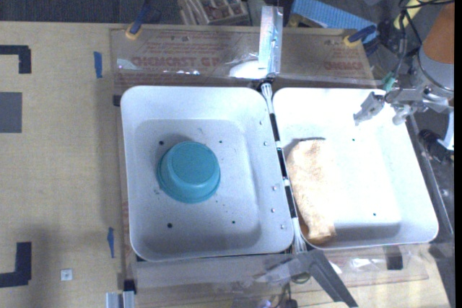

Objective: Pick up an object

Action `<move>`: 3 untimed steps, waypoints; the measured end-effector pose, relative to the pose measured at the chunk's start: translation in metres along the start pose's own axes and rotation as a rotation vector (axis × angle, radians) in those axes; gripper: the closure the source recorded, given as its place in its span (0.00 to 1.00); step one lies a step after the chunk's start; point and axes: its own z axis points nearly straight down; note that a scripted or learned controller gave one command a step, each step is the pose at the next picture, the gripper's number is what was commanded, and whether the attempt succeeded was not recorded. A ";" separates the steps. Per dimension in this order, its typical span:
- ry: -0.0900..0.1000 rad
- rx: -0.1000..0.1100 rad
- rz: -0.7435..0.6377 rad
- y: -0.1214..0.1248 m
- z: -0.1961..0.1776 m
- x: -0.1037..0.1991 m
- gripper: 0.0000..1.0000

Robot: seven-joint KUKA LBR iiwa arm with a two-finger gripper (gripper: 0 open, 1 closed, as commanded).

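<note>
Teal bowl (189, 171) left bin (137, 112); sponge (314, 187) right bin (404, 184).

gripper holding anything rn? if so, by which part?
Nothing held. The gripper sits above the right bin's upper right corner, away from the tan sponge and the teal bowl.

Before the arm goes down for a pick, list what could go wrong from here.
1. The tan sponge lies against the right bin's left wall, so one side of a grasp may hit the wall.
2. The teal bowl sits upside down in the left bin; its rounded side may slip out of a grip.
3. The pincer hovers at the right bin's far edge, away from both things, so a straight descent would likely close on nothing.
</note>
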 end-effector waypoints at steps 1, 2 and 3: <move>0.000 0.000 -0.147 0.013 0.104 0.067 0.00; -0.001 -0.005 -0.150 0.018 0.118 0.078 0.00; -0.001 -0.010 -0.147 0.019 0.106 0.077 1.00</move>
